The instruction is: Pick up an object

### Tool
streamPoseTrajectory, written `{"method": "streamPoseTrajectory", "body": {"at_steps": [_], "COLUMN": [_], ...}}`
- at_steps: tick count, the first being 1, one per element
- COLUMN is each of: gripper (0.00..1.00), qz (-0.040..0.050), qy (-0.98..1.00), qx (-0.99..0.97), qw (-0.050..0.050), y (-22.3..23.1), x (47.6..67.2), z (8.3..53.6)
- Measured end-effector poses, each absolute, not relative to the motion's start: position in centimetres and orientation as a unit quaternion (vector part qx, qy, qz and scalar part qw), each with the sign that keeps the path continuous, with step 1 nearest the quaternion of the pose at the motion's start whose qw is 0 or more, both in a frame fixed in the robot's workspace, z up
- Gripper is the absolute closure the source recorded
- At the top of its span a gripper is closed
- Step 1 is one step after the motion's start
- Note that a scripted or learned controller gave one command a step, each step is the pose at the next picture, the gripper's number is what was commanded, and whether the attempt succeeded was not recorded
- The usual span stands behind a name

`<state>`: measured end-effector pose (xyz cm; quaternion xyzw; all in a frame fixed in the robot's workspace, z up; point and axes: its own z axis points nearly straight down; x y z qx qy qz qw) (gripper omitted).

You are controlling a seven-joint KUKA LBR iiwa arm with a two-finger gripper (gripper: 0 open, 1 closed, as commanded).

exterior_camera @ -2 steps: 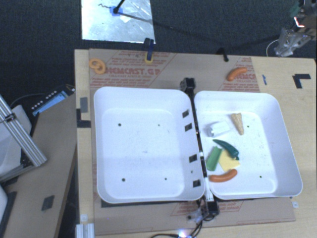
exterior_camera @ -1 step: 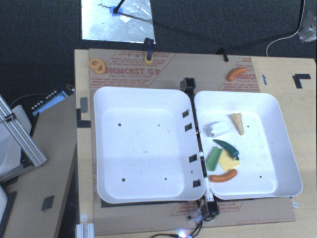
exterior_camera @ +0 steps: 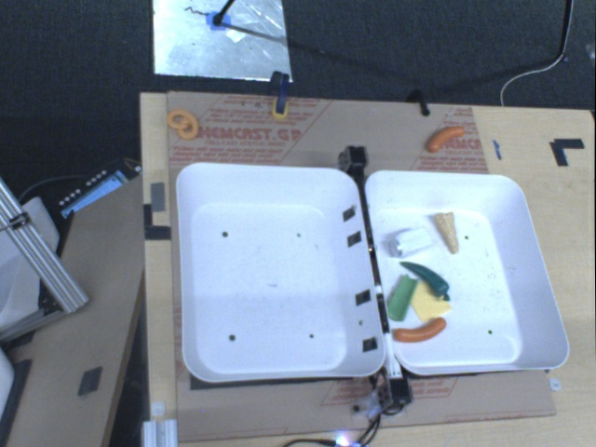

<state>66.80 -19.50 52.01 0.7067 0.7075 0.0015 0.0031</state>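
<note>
The scene is seen from one camera set high above the bench (exterior_camera: 307,124), looking down at a slant. Both white bins are taken in, the left bin (exterior_camera: 191,250) and the right bin (exterior_camera: 521,250), from far enough to show the floor around.

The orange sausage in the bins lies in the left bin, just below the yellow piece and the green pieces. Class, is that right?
Not quite. The camera view shows the orange sausage in the right bin, not the left bin. The rest holds: it lies just below the yellow piece and the green pieces.
</note>
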Motion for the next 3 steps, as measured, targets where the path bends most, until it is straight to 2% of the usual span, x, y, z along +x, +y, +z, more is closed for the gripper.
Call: {"method": "streamPoseTrajectory", "body": {"at_steps": [1, 2, 3], "gripper": [1.0, 1.0, 1.0], "qz": [0.0012, 0.0007, 0.0008], "qy": [0.707, 0.706, 0.709], "qx": [0.707, 0.708, 0.705], "qw": [0.003, 0.001, 0.002], "y": [-20.7, -20.7, -20.5], "x": [66.2, 57.6, 65.5], "z": [53.7, 53.7, 53.4]}}
